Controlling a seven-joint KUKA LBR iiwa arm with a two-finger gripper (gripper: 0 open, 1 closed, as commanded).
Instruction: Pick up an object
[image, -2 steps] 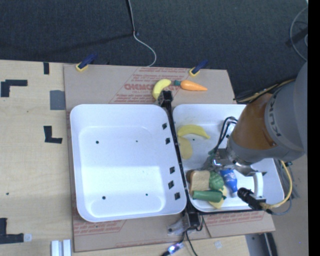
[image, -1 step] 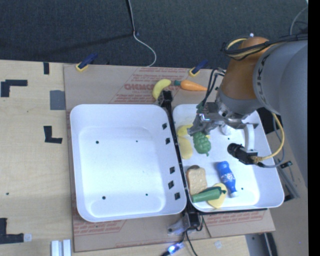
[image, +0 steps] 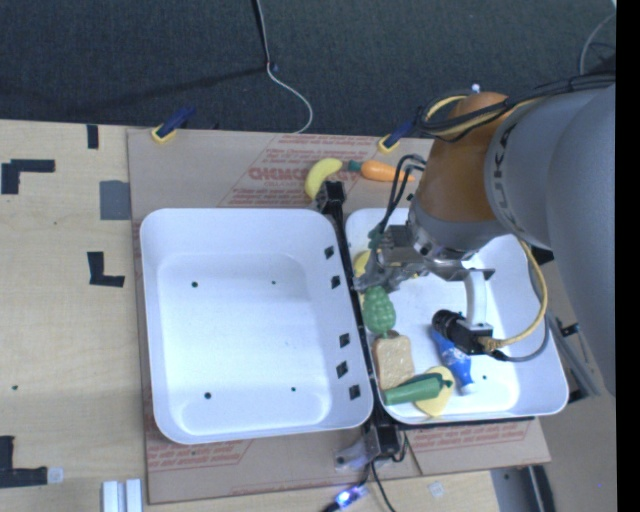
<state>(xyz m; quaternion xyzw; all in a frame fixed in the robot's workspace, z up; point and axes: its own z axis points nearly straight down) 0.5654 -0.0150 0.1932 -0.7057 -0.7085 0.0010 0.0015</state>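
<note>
My gripper (image: 383, 270) hangs over the left side of the right bin (image: 520, 395), close to the wall it shares with the other bin. Just below it lies a bumpy green fruit (image: 378, 312). Further toward the front are a tan block (image: 393, 353), a green vegetable (image: 412, 389) resting on a yellow piece (image: 438, 402), and a blue object (image: 458, 364). A small yellowish thing (image: 360, 263) peeks out at the gripper's left side, partly hidden by it. The arm covers the back of the right bin.
The left bin (image: 160, 250) stands beside the right one, sharing a black clipped divider (image: 345, 300). Outside the bins, on the cardboard behind them, lie a banana (image: 321, 176) and an orange carrot (image: 378, 171).
</note>
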